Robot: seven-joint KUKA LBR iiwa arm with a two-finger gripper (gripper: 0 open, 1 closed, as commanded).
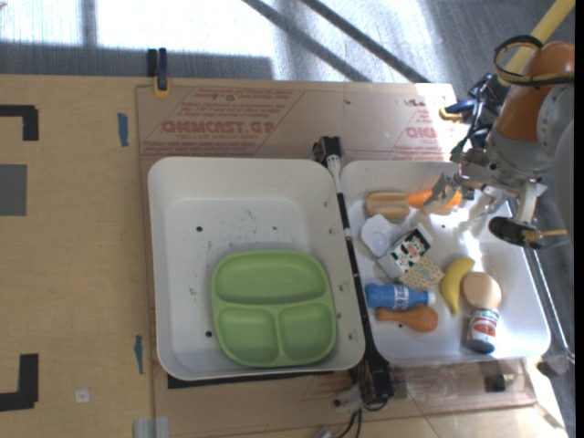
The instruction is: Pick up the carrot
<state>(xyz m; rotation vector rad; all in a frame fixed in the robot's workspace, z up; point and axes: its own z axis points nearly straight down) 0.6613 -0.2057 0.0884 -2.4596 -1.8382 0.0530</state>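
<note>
At the right bin's (pixel 538 322) far edge, the pincer (pixel 453 190) hovers over the carrot (pixel 422 197). Pincer state: cannot tell.

The arm (pixel 534 108) is cut off by the right edge of the view, so its upper part is out of sight. Its wrist covers the far right corner of the right bin (pixel 538 313). The gripper (pixel 453 188) sits over the carrot (pixel 422 197), hiding most of it; just an orange end shows beside the bread roll (pixel 388 205). Whether the fingers touch the carrot cannot be told. The print on the small carton (pixel 408 251) and the can's (pixel 481 328) label are too small to read.
</note>
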